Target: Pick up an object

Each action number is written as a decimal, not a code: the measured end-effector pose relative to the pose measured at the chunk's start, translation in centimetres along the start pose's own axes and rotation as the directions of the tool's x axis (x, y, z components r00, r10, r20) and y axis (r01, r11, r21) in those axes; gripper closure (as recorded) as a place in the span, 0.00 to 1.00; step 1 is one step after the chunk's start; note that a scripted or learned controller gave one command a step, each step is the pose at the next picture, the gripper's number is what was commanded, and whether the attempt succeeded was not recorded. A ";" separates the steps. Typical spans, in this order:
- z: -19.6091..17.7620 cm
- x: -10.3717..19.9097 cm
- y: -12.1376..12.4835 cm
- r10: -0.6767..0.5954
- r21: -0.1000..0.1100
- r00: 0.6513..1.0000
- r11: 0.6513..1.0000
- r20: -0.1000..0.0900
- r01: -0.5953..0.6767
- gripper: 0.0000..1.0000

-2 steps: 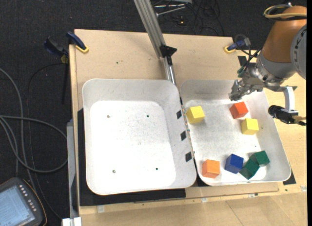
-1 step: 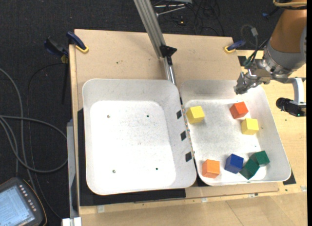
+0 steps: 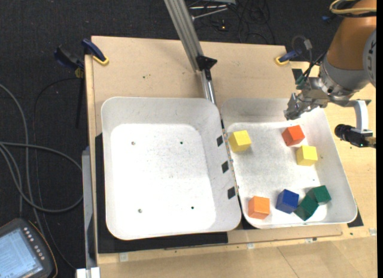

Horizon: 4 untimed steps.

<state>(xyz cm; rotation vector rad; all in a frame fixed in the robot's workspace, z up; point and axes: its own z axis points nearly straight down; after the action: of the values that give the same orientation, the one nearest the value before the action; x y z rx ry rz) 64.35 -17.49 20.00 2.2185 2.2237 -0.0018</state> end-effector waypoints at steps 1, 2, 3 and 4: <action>-1.3 4.3 -1.3 -0.004 -0.001 1.000 1.000 -0.002 0.004 1.00; -0.7 9.6 -2.5 -0.005 0.002 1.000 1.000 -0.003 0.005 1.00; -2.1 14.4 -3.6 -0.006 -0.001 1.000 1.000 -0.003 0.006 1.00; -3.5 19.0 -5.3 -0.006 0.000 1.000 1.000 -0.003 0.006 1.00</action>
<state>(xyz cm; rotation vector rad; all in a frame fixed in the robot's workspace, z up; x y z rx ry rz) 59.04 1.47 23.44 2.2133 2.2320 0.0021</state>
